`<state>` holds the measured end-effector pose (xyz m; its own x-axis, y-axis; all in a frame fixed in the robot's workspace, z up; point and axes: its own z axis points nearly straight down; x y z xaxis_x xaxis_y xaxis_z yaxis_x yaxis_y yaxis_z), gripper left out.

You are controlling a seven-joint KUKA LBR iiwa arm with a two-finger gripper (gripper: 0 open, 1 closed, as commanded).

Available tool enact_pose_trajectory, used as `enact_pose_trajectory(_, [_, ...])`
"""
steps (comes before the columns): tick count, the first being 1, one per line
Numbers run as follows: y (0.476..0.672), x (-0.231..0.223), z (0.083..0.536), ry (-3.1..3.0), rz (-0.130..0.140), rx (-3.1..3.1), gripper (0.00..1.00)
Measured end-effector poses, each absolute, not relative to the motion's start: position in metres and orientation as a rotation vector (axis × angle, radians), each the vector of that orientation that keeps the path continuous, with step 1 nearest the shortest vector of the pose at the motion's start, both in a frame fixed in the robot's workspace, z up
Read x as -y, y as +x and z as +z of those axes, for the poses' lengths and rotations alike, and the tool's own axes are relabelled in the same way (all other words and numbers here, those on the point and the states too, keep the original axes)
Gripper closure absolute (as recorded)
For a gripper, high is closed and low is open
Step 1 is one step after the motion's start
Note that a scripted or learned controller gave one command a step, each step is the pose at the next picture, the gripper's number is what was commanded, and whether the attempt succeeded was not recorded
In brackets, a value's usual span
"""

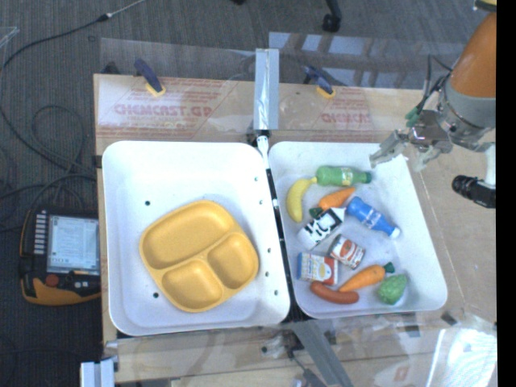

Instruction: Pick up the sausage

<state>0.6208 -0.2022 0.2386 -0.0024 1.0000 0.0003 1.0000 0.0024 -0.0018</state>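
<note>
The claw (pixel 401 148) hangs over the far right corner of the right bin (pixel 427 240), up by its back rim, and from where I stand its two fingers are spread apart with nothing between them and nothing touching them. One fingertip (pixel 379 156) points out toward the left, just short of the cap end of a green bottle (pixel 343 175) lying on its side; the two are near but apart. The sausage (pixel 334 294) lies well away from the claw, down at the near edge of the same bin, flat on the white floor, just below a small carton (pixel 315 266) and beside an orange carrot (pixel 362 278). A green vegetable (pixel 393 289) sits past the carrot in the near right corner. Between the claw and the sausage the bin is crowded: a second carrot (pixel 336 197) just under the green bottle, a banana (pixel 298 197) to its left, a blue bottle (pixel 372 217), a black-and-white carton (pixel 321 225) and a small can (pixel 347 251). Farther left of the claw, across the divider, the left bin (pixel 129 176) holds a yellow compartment tray (pixel 199 255). Both bins rest on the counter (pixel 181 111).
</note>
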Motion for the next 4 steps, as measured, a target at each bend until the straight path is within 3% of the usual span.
enact_pose_trajectory(1, [0.595,0.141,0.131,-1.940,0.000,2.471,0.00])
enact_pose_trajectory(2, [0.649,0.119,0.091,-1.860,0.031,2.510,0.00])
enact_pose_trajectory(3, [0.604,0.116,0.090,-1.858,-0.005,2.548,0.00])
enact_pose_trajectory(4, [0.606,0.116,0.101,-1.863,-0.010,2.552,1.00])
